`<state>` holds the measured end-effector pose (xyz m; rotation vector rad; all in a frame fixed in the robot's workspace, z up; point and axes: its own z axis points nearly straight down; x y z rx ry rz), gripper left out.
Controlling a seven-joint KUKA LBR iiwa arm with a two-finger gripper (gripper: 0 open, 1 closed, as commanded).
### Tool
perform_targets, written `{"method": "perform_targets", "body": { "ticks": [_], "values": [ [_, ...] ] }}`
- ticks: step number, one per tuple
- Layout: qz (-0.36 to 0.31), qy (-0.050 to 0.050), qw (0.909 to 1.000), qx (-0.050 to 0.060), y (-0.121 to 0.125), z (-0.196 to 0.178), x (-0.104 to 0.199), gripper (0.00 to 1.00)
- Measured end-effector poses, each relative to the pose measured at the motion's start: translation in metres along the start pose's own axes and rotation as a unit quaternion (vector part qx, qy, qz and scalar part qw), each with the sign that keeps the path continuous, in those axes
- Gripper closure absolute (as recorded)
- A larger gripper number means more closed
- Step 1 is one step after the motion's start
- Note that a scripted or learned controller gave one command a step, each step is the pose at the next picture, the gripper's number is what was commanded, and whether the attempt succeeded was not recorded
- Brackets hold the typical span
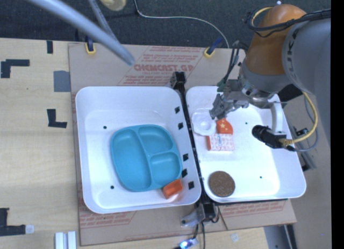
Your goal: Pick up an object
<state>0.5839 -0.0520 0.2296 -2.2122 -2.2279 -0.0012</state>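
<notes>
We see the tool [219, 114] low in the right bin [285, 162], just above a small orange block [224, 127]; we cannot tell its opening or any hold. A carton [221, 143] lies just below, a brown disc [221, 183] nearer, and a blue tray [145, 156] fills the left bin [94, 135].

bins [94, 108]: white
arm [309, 43]: grey, orange band
divided plate [145, 156]: light blue
block beside plate [172, 189]: orange
carton [224, 127], just below the fingers [219, 111]: orange
packet [221, 143], below carton: white, red-pink print
round disc [221, 183]: brown
board under bins [161, 65]: tan, red lettering
</notes>
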Motion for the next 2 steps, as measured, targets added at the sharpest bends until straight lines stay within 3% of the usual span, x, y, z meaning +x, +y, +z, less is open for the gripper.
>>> {"method": "perform_targets", "body": {
  "ticks": [2],
  "values": [
    [-0.001,0.0,1.0,0.0,0.007,0.005,0.117,1.0]
  ]
}}
